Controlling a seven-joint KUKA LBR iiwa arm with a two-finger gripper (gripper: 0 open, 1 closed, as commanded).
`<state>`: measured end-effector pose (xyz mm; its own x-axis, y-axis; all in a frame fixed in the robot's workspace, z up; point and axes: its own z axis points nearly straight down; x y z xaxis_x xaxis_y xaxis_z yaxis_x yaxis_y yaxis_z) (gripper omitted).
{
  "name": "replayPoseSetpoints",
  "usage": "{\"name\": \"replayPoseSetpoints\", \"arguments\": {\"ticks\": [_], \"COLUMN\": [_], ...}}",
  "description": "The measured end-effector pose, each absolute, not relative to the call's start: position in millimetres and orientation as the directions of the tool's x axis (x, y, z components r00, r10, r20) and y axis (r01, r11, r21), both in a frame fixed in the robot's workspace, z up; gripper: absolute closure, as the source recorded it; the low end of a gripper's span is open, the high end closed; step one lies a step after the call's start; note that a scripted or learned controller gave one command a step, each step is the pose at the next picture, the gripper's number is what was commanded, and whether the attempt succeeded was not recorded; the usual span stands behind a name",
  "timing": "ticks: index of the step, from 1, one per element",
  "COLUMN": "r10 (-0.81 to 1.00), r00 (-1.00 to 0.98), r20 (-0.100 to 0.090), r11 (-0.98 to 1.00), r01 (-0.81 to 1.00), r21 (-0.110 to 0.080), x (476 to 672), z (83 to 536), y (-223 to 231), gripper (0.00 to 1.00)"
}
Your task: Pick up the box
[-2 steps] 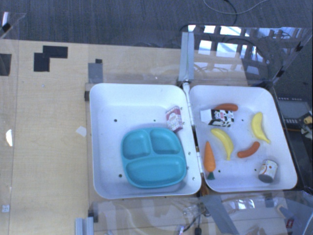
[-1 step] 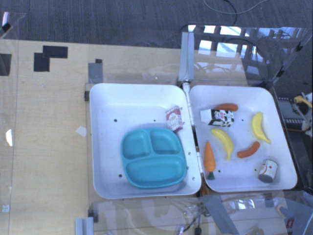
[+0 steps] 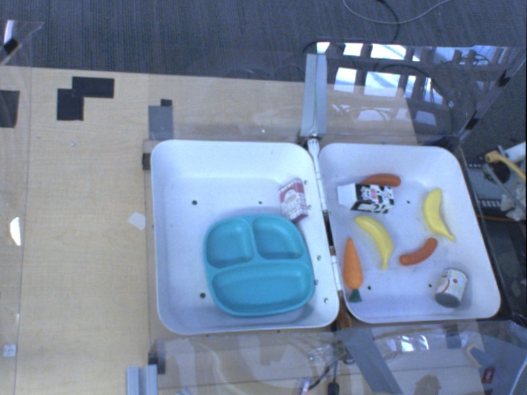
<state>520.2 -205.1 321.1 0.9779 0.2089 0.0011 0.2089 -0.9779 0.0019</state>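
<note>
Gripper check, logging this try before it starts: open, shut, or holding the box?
Gripper: cannot be told. The box lies free in the right bin.

White bins (image 3: 165, 245); teal divided plate (image 3: 258, 264); red-and-white packet (image 3: 293, 199); black-and-white cow-print box (image 3: 367, 196); two yellow bananas (image 3: 375, 239); orange carrot (image 3: 352, 265); two red-orange sausages (image 3: 418, 252); white-grey can (image 3: 450, 286); light wood desk (image 3: 74, 220)

Bright, even light; glare on the clear panels (image 3: 428, 81); slightly soft focus.
</note>
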Motion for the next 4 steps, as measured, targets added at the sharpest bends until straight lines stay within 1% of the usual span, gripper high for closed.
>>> {"name": "replayPoseSetpoints", "arguments": {"ticks": [1,2,3,4], "r10": [0.204,0.207,0.213,0.258], "r00": [0.979,0.978,0.977,0.966], "r20": [0.001,0.005,0.001,0.002], "r11": [-0.979,-0.978,-0.977,-0.966], "r01": [0.204,0.207,0.213,0.258], "r21": [0.000,0.003,0.000,0.000], "x": [492.0,502.0,487.6,487.9], "z": [254,352,259,244], "y": [-205,-179,-206,-166], "gripper": [1.00,1.00,1.00,1.00]}}
